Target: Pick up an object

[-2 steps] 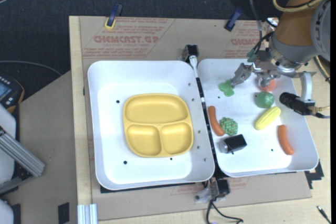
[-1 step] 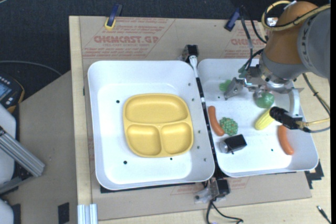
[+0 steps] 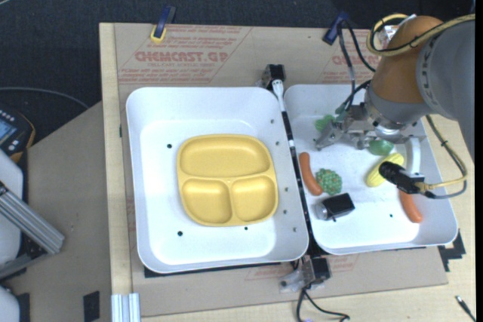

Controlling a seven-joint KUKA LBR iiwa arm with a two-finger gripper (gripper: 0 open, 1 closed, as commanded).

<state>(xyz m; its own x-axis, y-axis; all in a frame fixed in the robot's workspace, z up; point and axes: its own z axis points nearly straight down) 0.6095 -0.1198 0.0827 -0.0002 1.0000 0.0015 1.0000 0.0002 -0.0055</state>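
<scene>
Down in the right bin (image 3: 432, 228) lie the things that could be picked: a green broccoli piece (image 3: 329, 179) near the bin's middle, an orange sausage (image 3: 307, 172) just beside it toward the divider between the two bins, and a small black block (image 3: 336, 205) just below the broccoli, nearer the bin's front rim. A yellow piece (image 3: 377, 174) lies to the broccoli's other side, partly behind a black part of the arm, and a second orange sausage (image 3: 412, 207) lies past that, near the bin's outer wall. Some green bits (image 3: 326, 122) sit toward the bin's back wall.

The gripper (image 3: 349, 133) hangs low over the back half of the right bin, above the broccoli in the view, its metal linkage spread beside the green bits (whether the claw is open or closed on anything cannot be told from this slant). The grey arm (image 3: 445, 75) with its orange band (image 3: 400, 60) rises behind it.

Across the divider, the left bin (image 3: 147, 162) bears a yellow three-compartment tray (image 3: 226, 179) in its middle.
</scene>
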